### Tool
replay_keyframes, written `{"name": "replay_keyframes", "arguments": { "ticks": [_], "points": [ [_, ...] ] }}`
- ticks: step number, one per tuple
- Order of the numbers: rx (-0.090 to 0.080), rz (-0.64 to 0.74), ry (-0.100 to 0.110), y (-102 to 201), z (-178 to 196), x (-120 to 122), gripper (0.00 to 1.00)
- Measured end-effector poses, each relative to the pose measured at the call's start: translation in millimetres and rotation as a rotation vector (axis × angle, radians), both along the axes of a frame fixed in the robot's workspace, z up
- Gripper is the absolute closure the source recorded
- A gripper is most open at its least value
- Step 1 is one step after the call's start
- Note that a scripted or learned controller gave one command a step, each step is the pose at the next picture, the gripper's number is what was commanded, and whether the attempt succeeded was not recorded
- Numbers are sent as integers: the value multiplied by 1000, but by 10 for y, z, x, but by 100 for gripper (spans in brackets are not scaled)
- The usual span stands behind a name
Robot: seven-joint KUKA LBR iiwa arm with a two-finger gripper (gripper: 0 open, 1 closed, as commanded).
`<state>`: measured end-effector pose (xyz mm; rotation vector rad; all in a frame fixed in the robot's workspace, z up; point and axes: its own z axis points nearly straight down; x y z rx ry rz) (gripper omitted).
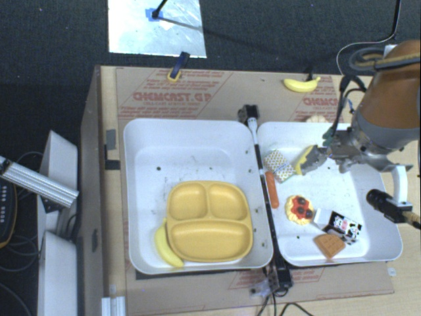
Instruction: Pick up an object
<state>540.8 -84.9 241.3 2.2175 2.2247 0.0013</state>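
My gripper hangs over the upper middle of the right bin, below the grey and orange arm. A small yellow piece shows right at its tip; whether it is held is unclear. Just left of it lies a checkered block. An orange stick lies along the bin's left wall. Nearer the front are a yellow round toy with red spots, a black and white item and a brown cookie-like piece.
The left bin holds a yellow divided plate with a banana at its front left. Another banana lies on the board behind the bins. A black part juts over the right bin's right rim.
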Motion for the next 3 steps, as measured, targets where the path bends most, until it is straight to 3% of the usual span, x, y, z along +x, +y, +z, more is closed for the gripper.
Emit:
{"name": "replay_keyframes", "arguments": {
  "ticks": [1,2,3],
  "points": [
    [0,-3,1,-324,-739,-269,0],
    [-1,-2,-1,-47,-1561,-150,0],
    [-2,-3,-3,-446,-784,84,0]
  ]
}}
